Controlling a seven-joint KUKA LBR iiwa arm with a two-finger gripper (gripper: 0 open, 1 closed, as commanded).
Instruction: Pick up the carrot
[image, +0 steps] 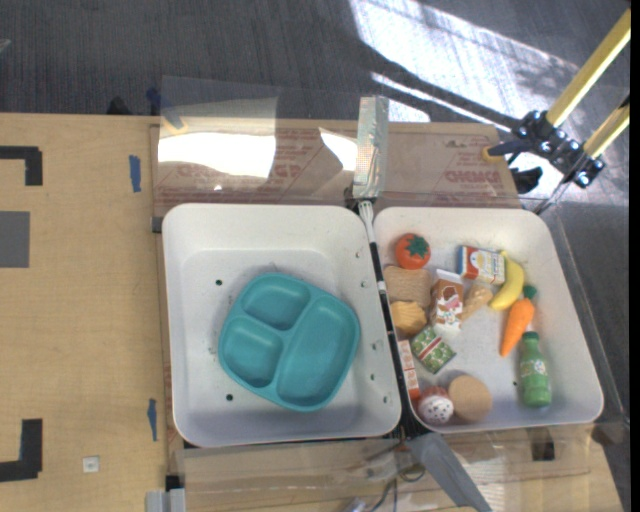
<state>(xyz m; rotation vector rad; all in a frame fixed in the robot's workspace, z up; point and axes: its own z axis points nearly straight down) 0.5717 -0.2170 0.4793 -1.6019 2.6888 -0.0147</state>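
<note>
End effector: whether spread or pressed together cannot be told. Nothing is seen gripped.

Carrot (517, 325) is noted lying in the right bin (578, 300), near its right wall, just below the banana (510, 285) and just above the green bottle (533, 370). It rests on the bin floor, not lifted.

Progress: judged as not begun. Approach, grasp and lift are all left to do.

Orientation: the long axis is set on a slant. The green top is pointed up-right toward the banana, the narrow tip down-left toward the bin's middle. The left bin (190, 260), holding a teal tray (290, 342), is not involved.
</note>
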